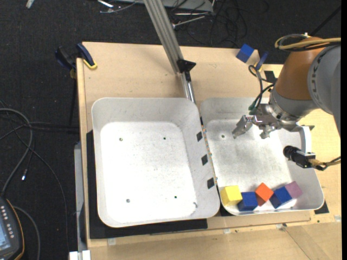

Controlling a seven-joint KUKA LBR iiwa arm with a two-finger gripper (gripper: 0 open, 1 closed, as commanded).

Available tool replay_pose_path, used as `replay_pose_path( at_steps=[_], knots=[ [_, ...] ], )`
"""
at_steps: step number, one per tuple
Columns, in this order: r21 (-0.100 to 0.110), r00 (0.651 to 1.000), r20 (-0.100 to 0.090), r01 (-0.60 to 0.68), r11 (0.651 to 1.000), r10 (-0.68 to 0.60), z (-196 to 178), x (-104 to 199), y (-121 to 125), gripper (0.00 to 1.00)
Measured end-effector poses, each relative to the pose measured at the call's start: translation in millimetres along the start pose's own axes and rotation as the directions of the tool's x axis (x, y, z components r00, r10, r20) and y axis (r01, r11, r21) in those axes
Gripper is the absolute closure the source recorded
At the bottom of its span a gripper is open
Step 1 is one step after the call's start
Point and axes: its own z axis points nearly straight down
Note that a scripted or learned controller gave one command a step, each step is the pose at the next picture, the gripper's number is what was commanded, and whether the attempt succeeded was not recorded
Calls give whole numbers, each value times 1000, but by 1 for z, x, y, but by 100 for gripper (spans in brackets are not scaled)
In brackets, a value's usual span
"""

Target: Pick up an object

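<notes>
Several small blocks lie along the near edge of the right bin [238,112]: a yellow block [231,194], a blue block [248,200], an orange block [264,193], a second blue block [281,196] and a pale purple block [293,189]. My gripper [252,128] hangs over the far part of the right bin, well behind the blocks. Its two fingers are spread apart with nothing between them.
The left bin [146,161] sits beside the right one. A blue block [245,52] rests on the bench at the back right. A metal pole [165,28] slants down to the bins' far edge. A clamp [81,56] grips the bench's back left corner.
</notes>
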Motion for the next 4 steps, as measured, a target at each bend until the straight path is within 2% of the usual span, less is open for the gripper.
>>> replay_pose_path(
  at_steps=[1,2,3,4],
  knots=[
    [-8,1000,2,-2,1000,2,-39,5,-3,0],
    [0,1000,0,0,1000,0,17,32,13,0],
    [-2,1000,2,-6,1000,6,35,27,5,0],
    [-2,1000,2,-8,1000,8,33,16,-17,0]
  ],
)
